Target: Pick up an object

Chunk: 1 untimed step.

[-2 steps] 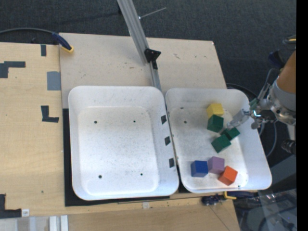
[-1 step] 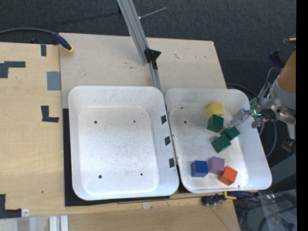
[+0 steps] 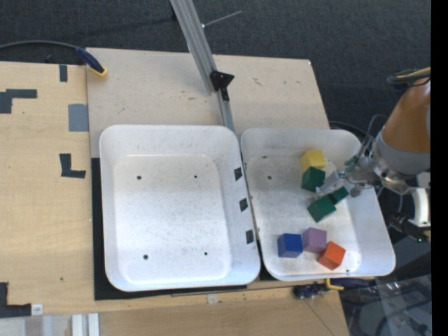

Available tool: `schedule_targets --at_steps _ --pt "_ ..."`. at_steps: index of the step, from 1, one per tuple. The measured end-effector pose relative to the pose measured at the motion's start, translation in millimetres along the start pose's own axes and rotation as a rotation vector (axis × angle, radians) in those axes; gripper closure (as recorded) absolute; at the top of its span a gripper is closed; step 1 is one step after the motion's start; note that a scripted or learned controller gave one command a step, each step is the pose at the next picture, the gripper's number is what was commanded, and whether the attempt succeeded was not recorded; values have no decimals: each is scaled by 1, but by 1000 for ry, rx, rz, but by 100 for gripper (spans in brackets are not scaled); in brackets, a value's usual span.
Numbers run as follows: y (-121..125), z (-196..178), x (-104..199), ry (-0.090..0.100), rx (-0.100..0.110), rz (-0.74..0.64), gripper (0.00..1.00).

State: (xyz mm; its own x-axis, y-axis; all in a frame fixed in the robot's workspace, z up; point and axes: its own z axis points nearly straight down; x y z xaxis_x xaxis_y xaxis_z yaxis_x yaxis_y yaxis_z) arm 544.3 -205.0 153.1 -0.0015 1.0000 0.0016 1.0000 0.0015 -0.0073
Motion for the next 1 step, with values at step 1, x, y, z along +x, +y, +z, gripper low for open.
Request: schedule_targets --at_steps 1 --pt "3 34 5 -9 -21 2 0"
